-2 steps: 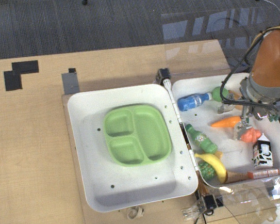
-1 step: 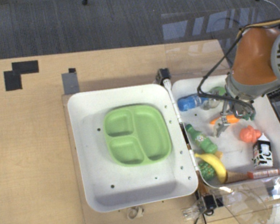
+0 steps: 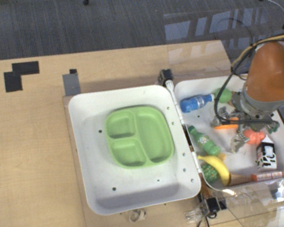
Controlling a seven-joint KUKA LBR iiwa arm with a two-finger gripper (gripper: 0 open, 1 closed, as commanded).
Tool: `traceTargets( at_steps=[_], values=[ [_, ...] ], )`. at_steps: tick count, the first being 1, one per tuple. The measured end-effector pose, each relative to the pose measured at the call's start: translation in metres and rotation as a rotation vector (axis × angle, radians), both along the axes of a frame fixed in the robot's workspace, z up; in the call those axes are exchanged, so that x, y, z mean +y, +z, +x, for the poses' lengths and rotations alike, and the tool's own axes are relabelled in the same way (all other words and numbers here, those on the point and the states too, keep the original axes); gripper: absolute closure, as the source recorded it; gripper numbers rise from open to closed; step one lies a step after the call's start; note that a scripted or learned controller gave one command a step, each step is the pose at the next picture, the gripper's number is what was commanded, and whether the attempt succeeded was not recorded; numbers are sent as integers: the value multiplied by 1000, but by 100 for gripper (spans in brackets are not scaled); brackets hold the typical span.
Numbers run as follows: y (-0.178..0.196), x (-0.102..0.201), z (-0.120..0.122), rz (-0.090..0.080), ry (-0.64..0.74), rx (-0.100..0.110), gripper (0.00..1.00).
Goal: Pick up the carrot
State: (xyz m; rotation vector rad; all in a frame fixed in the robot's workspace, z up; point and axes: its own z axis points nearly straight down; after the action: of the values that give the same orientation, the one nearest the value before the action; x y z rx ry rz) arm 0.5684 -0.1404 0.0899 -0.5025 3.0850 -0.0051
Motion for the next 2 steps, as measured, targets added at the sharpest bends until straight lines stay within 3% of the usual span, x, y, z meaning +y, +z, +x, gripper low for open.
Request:
traceTargets(
  at_steps=[1,2],
  values=[
    [-1,-45,65,3,-215,1,0],
    [0,29,-2,2,-13,2,0]
  ],
)
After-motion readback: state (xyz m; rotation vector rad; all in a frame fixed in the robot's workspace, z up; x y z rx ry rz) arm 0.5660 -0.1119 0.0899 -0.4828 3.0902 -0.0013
